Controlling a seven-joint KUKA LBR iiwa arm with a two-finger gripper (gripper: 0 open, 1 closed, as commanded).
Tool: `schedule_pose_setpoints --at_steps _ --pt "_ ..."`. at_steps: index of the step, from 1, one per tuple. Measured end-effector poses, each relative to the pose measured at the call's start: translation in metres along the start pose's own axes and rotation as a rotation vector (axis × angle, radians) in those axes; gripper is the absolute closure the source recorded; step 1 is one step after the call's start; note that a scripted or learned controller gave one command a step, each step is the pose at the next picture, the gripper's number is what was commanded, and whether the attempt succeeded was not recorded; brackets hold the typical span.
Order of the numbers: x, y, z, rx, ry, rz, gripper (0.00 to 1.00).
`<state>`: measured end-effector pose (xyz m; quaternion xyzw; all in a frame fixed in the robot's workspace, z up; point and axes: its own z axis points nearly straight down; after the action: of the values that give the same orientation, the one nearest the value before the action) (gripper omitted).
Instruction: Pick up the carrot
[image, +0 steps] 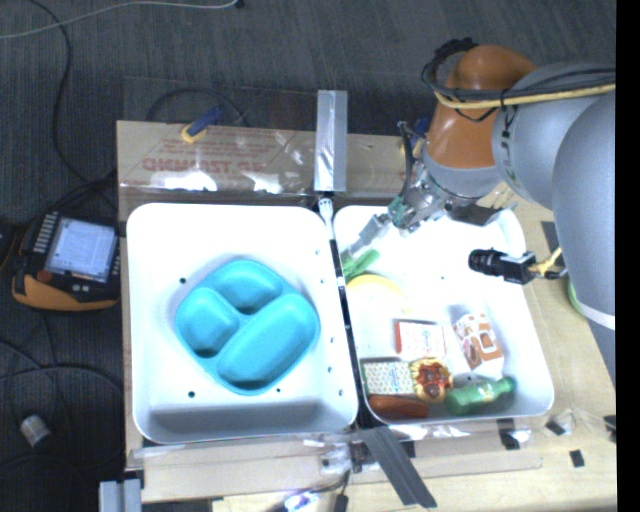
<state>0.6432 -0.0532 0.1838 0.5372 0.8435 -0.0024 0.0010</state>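
**Two bins, goods crowded into the right one**

I see the left bin (150, 330) holding a divided tray (247, 322) near its middle. In the right bin (530, 330), packets cluster along the near wall: a small box (418, 338), a wrapped snack (478, 341) to its right, a bottle (478, 394) in front. The gripper (360, 240) hangs over that bin's far left corner. A handheld pendant (70, 258) lies left of the bench.
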Motion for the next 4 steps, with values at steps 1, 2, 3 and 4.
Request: schedule_pose_setpoints --at_steps 1,2,3,4 --pt "0.052 -0.030 0.000 -0.001 0.003 -0.054 0.00" --pt "0.052 -0.030 -0.008 0.000 0.006 -0.053 1.00" --pt "0.052 -0.030 -0.008 0.000 0.006 -0.052 0.00" --pt "-0.025 -0.055 -0.050 -0.002 0.001 -0.056 0.00"
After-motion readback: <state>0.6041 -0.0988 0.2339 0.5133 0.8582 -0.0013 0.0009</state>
